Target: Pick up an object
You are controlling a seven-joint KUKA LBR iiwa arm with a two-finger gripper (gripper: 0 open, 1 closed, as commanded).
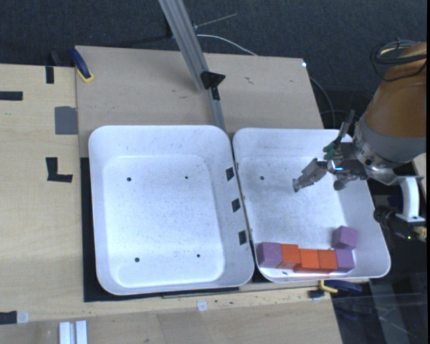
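1. Nearest the bottom edge, a small yellow and blue clamp [330, 287] sits on the desk [29, 213] just below the right bin [272, 145].
2. Along the right bin's near wall lies a row of blocks: a purple block [270, 254] at the left, then an orange block [289, 255], another orange block [317, 260], and a purple one [345, 259] at the right end, all touching in a line.
3. A separate purple cube [345, 236] sits just above that right end, by the bin's right wall.
4. The left bin [111, 145] lies beside it, their rims touching.
5. Higher up, over the middle of the right bin, the claw [317, 174] hangs well apart from the blocks, with one dark finger [304, 180] pointing left and down. Nothing sits between its fingers; they look spread, though the slant makes this hard to judge.
6. Behind it the grey and orange arm [398, 113] comes in from the right.
7. Farthest off, a metal rail [183, 31] slants across the desk's back edge.
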